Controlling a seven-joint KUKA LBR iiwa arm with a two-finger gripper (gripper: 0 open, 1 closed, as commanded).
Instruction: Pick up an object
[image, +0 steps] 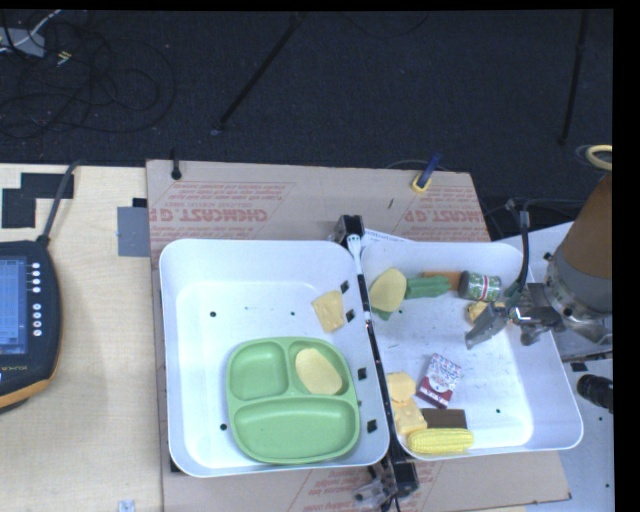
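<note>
Faintly, mirrored "CHEMCAST" print marks the cardboard (215, 213); the gripper (497, 325) hangs spread over the right bin (545, 400)

Arm (590, 250) reaches leftward, end effector (487, 328) lowered.

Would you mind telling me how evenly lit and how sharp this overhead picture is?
In the camera view, both white bins are brightly lit and nearly washed out, while the floor beyond the bench is almost black; the gripper looks slightly smeared, and small items like the red packet are soft, their print unreadable.
</note>
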